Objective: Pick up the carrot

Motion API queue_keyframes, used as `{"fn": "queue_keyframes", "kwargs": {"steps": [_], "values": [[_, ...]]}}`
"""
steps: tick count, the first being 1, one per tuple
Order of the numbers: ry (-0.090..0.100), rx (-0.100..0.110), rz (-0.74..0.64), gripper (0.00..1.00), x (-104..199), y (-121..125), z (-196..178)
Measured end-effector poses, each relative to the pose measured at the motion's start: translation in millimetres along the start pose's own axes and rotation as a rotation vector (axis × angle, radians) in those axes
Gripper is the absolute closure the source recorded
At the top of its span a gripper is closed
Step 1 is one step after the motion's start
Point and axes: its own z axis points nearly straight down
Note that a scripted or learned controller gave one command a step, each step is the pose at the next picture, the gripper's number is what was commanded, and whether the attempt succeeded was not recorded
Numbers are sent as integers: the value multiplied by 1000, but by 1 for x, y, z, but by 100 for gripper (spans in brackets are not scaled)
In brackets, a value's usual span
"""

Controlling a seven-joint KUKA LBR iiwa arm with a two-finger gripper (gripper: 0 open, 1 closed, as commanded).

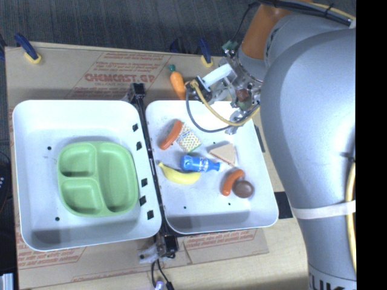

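The carrot (177, 84) is orange with a small green top. It lies on the cardboard just beyond the back rim of the right bin (260, 213), near that bin's back left corner. My gripper (243, 100) hangs over the back right part of the right bin, about a hand's width to the right of the carrot and apart from it. The wrist and its cables hide the gripper's tip.
The right bin holds an orange sausage (170, 134), a checkered block (188, 139), a blue bottle (199, 164), a banana (179, 174), a sandwich wedge (224, 154), and a second sausage (230, 182) against a brown ball (243, 189). A green divided plate (97, 177) lies in the left bin (30, 119).
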Motion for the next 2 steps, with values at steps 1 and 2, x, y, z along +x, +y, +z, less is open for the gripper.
{"fn": "queue_keyframes", "kwargs": {"steps": [1, 2], "values": [[1, -1, 75, 0, -14, 45, 49], [-1, 4, 68, 100, -13, 44, 39]]}}
